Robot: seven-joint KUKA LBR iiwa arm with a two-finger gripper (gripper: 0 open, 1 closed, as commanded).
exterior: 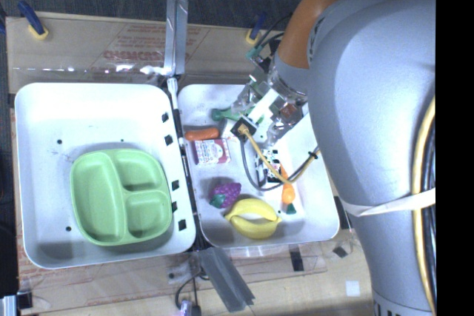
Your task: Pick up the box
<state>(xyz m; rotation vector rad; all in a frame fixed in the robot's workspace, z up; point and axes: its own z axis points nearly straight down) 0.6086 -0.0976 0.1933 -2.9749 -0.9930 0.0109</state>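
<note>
Box (pixel 211 152) is seen flat by the right bin's (pixel 315 229) left wall; judged light, stiff, best pinched across its short sides.

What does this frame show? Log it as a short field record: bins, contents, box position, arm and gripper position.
left bin: holds a green divided tray
right bin: holds box, carrot, grapes, banana
box: small, red and white, lying flat near the right bin's left wall
carrot: just above the box
grapes: purple, below the box
banana: yellow, near the front edge
arm: reaches in from the right
gripper: over the right bin's upper part, apart from the box
</note>
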